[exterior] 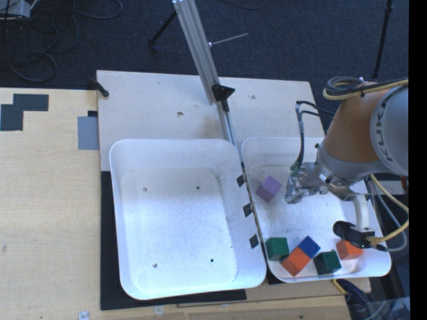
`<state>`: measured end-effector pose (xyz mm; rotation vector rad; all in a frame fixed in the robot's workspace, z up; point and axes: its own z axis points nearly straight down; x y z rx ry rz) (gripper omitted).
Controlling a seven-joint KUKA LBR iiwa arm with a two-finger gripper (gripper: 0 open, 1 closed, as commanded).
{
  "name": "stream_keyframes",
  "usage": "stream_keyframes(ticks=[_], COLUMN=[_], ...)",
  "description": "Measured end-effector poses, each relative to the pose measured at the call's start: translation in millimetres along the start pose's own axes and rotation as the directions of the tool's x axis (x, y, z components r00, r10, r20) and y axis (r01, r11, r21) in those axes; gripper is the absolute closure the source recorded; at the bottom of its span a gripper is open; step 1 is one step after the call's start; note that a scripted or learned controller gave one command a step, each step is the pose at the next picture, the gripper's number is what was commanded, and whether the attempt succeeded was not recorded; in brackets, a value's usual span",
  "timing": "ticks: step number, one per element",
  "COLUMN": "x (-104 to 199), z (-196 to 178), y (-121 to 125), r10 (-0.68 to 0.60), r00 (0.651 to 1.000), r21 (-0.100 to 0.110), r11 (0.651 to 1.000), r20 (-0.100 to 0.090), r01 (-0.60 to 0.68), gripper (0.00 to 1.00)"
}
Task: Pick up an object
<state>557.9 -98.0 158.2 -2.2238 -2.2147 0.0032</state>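
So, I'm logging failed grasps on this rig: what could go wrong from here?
1. The gripper sits to the right of the purple cube, not over it, so closing here would likely grab nothing.
2. The cube lies near the right bin's left wall; a push could shove it against that wall.
3. The other blocks are packed together at the front edge, so a grasp there might knock neighbours.
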Motion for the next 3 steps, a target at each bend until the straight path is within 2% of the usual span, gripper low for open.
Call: stream_keyframes(ticks=[1,2,3], x=[25,25,31], z=[-91,-85,-149], y=[13,11,-3], r10=[-0.006,-0.007,-0.005], r00=[1.0,1.0,1.0], r21=[-0.01,-0.001,-0.008], r11=[1.0,1.0,1.0], r20=[0.001,0.001,0.001], r01=[0.006,0.007,0.005], gripper=[1.0,0.0,0.0])
